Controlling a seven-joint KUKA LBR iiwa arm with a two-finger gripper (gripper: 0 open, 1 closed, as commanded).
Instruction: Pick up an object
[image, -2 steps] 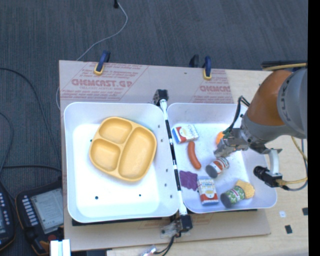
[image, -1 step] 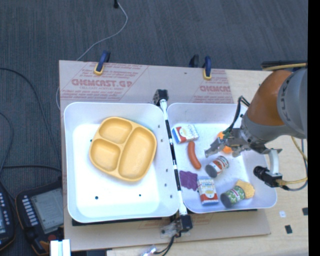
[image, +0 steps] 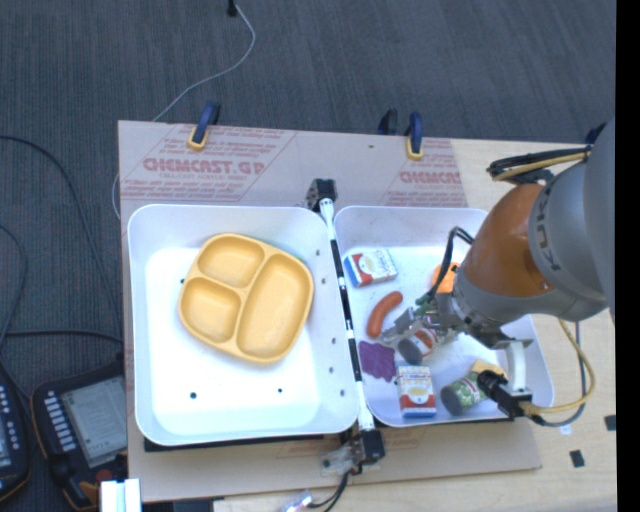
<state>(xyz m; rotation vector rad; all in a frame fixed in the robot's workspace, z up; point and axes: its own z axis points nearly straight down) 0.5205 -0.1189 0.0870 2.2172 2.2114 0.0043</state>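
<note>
The grey arm with its orange band (image: 510, 250) reaches in from the right over the right bin (image: 350, 225), and its hand (image: 420, 335) hangs low among the things lying there. Whether the hand is released or clenched I cannot tell — its tips are lost in the clutter beneath the wrist, and nothing shows clearly between them.

Just left of the hand lies a red sausage-shaped toy (image: 383, 312), slanted. Farther back sits a small red-and-white carton (image: 371, 266). Nearer, a purple piece (image: 377, 359) rests against the bin's left wall, with a second small box (image: 416, 390) beside it and a dark green can (image: 461, 395) on its side to the right. A round grey-and-red thing (image: 415, 347) lies right at the hand.

The left bin (image: 160, 400) holds a yellow three-part plate (image: 246, 296), tilted a little, well apart from the arm. Both bins rest on a worktop (image: 150, 165) — a board with red print, clamped at its far edge.
</note>
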